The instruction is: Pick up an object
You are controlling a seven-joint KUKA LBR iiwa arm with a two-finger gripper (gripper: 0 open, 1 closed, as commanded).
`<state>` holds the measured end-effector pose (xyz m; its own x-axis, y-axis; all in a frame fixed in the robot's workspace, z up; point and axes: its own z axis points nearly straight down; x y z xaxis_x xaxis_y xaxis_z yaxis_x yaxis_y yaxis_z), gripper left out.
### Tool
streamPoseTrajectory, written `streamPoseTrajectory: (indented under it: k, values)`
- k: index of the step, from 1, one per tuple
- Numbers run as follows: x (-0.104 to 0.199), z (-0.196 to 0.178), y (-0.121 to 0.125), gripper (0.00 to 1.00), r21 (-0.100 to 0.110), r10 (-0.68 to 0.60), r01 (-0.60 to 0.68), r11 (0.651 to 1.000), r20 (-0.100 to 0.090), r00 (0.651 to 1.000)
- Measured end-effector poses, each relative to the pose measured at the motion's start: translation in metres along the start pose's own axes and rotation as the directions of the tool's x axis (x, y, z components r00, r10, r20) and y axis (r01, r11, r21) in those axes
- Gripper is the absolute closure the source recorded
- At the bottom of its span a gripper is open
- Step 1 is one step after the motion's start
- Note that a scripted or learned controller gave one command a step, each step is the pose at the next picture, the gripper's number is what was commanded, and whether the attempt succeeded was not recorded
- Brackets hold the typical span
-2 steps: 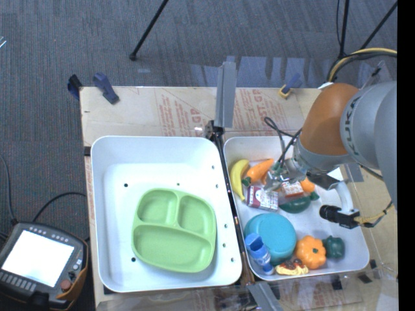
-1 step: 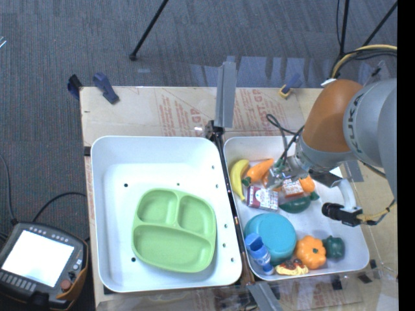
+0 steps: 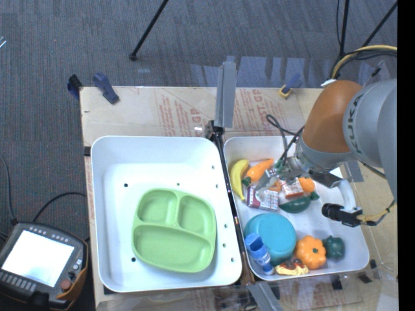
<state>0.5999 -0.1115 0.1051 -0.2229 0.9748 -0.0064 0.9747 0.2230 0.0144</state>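
The right bin [image 3: 353, 229] holds a heap of toy food. A yellow banana [image 3: 238, 177] lies by its left wall, with an orange carrot [image 3: 260, 169] beside it. A silver and red packet [image 3: 262, 198] and a dark green piece [image 3: 297, 205] sit in the middle. Nearer the front are a blue bowl [image 3: 273, 232], a blue bottle [image 3: 259, 251], an orange pumpkin [image 3: 310, 252] and a green pepper [image 3: 334, 246]. My gripper [image 3: 283, 172] is low over the middle of the heap, between the carrot and the packet, and the wrist hides much of it.
The left bin [image 3: 110, 167] bears a green divided plate [image 3: 175, 229]. A grey post [image 3: 226, 99] rises behind the wall between the bins. A black box [image 3: 342, 214] on a cable hangs over the right bin. A tablet [image 3: 39, 259] lies on the floor at lower left.
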Motion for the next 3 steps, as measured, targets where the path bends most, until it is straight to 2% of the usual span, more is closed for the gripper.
streamPoseTrajectory:
  k: [1,2,3]
  values:
    - [-0.015,0.012,0.041,0.0,0.007,0.086,-0.086,0.996,-0.003,0.996]
    - [-0.015,0.002,0.042,1.0,0.005,0.083,-0.083,0.997,-0.001,0.997]
    - [-0.021,0.015,0.042,1.0,0.011,0.242,-0.242,0.97,-0.004,0.97]
